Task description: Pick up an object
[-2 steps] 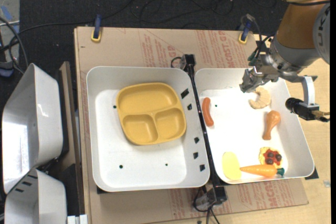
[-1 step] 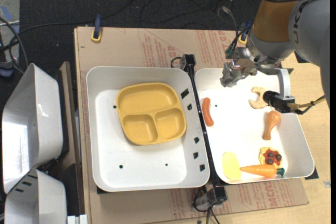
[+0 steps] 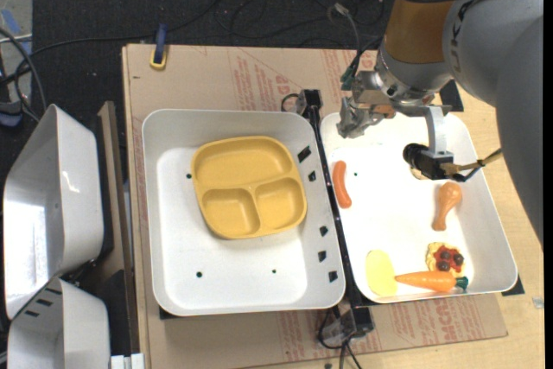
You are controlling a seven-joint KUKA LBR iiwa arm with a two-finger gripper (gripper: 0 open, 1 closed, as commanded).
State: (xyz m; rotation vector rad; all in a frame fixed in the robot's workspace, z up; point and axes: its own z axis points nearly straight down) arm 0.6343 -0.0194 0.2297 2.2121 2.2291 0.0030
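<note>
Grey arm hangs over the top of the right bin, with nothing in its grip.

The two-finger gripper (image 3: pixel 356 124) sits near the top left corner of the shallow white right bin (image 3: pixel 489 212); I cannot tell if its fingers are apart or together; the closest toy is the small orange plastic sausage (image 3: pixel 342 184), just below it by the bin's left wall; a tan plastic chicken leg (image 3: pixel 446 204) lies right of the middle; a long orange plastic carrot (image 3: pixel 427 279) and a pale yellow flat slice (image 3: pixel 379 271) lie at the bottom; the yellow plastic tray with three parts (image 3: pixel 249 186) sits in the left bin; I think a good grab means coming straight down over the sausage, across its thin side, staying off the bin wall.
</note>
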